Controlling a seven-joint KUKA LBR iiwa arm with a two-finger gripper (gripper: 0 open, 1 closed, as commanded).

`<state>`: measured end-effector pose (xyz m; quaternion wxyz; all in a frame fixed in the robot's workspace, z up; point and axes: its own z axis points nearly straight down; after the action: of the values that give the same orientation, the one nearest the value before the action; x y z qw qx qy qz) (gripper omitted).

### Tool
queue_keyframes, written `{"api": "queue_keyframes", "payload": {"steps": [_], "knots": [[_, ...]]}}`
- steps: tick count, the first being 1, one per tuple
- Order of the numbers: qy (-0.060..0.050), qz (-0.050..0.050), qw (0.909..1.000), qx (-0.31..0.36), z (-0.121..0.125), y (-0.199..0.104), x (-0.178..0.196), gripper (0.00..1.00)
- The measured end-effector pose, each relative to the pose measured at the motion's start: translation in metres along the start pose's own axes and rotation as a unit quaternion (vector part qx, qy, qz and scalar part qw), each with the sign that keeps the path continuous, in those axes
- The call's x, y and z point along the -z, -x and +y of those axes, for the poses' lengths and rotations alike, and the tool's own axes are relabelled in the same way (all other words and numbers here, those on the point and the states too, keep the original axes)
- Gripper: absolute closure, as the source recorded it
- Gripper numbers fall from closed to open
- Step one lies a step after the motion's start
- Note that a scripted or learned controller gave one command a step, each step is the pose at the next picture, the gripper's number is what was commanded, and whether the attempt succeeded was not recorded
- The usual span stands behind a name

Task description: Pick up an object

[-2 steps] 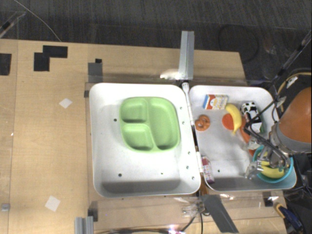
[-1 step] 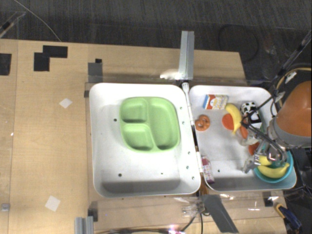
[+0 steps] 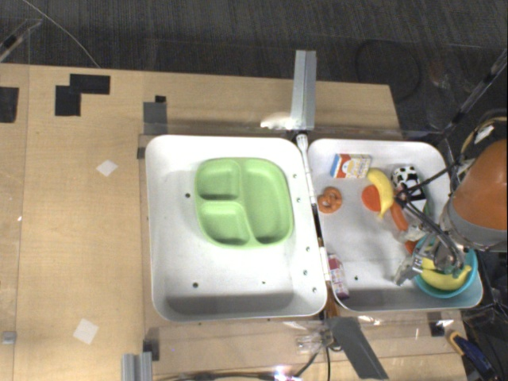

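The right bin (image 3: 361, 248) holds several small objects. Along its far side lie a small white, red and blue carton (image 3: 351, 166), a brown donut (image 3: 329, 200), a yellow banana (image 3: 382, 187) over a red-orange piece (image 3: 371, 200), and a black-and-white ball (image 3: 406, 176). An orange stick-like piece (image 3: 399, 217) lies to the right of the banana. In the near right corner sits a blue bowl (image 3: 460, 286) with a yellow item (image 3: 441, 273) in it. My gripper (image 3: 422, 263) hangs low over the bowl's left rim, tangled in cables.
The left bin (image 3: 171, 236) carries a green divided plate (image 3: 242, 201). A small dark red item (image 3: 334, 271) lies by the right bin's left wall. A metal post (image 3: 305, 90) stands behind the bins. The arm's orange band (image 3: 482, 190) overhangs the right bin's right side.
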<state>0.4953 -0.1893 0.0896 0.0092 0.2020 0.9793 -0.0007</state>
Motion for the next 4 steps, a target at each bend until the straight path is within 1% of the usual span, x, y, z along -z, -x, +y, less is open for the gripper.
{"api": "queue_keyframes", "payload": {"steps": [1,2,3,4], "knots": [[-0.001,0.001,1.0,0.0,0.017,0.001,0.0,0.0],[0.0,0.001,0.9999,0.011,0.04,0.009,0.0,0.0],[0.003,0.002,0.9999,0.015,0.109,0.037,-0.001,0.0],[0.001,0.002,0.9999,-0.012,0.083,-0.019,0.001,0.0]]}}
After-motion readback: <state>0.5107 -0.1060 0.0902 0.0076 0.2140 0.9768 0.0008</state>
